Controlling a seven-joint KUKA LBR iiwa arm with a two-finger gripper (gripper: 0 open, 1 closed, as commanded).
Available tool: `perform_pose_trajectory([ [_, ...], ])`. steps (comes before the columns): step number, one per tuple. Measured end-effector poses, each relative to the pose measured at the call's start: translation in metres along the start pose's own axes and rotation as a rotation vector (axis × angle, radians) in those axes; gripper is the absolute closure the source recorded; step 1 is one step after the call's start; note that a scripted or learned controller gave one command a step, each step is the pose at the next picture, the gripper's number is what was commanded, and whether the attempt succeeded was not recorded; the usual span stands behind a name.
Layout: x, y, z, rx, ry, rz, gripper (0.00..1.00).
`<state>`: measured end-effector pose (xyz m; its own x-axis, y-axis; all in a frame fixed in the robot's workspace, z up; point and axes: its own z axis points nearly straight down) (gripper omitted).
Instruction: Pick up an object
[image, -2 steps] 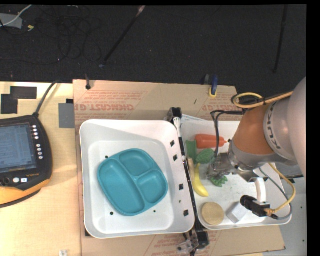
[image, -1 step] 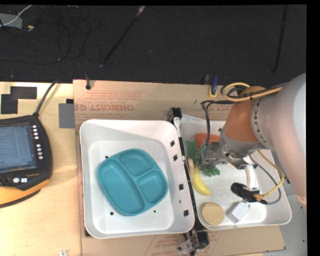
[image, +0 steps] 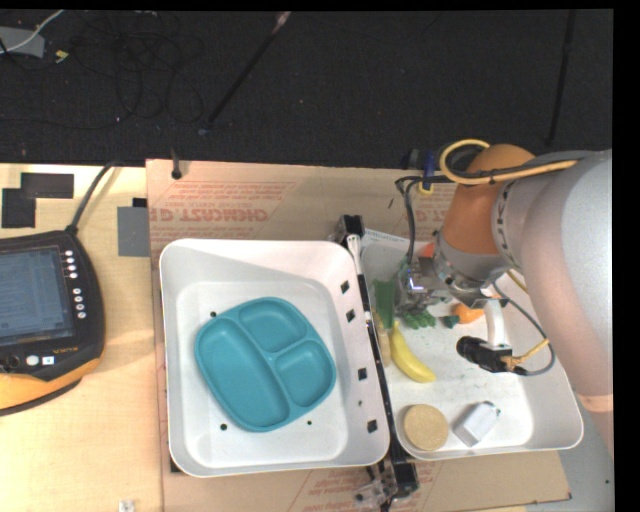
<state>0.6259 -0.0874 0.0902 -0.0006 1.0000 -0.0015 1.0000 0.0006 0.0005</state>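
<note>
My gripper (image: 418, 296) reaches down into the right bin (image: 545, 425) near its back left part, under the orange wrist band. It hangs over green items (image: 385, 300) lying by the bin's left wall. A yellow banana (image: 408, 358) lies just in front of the gripper. A small orange piece (image: 468, 314) sits to the gripper's right. A round tan disc (image: 426, 427) and a small white block (image: 477, 422) lie near the bin's front edge. The wrist hides the fingertips.
The left bin (image: 185, 280) holds a teal divided plate (image: 265, 362). A black divider rail (image: 365, 330) runs between the bins. Black cable and a connector (image: 485, 352) hang off the wrist over the right bin. A tablet pendant (image: 40, 305) lies on the bench at far left.
</note>
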Motion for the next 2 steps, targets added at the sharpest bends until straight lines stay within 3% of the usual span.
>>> perform_pose_trajectory([
  [1, 0.000, -0.001, 0.000, -0.002, -0.003, -0.001, 0.00],
  [2, -0.008, 0.020, 0.001, -0.001, 0.001, -0.003, 0.00],
])
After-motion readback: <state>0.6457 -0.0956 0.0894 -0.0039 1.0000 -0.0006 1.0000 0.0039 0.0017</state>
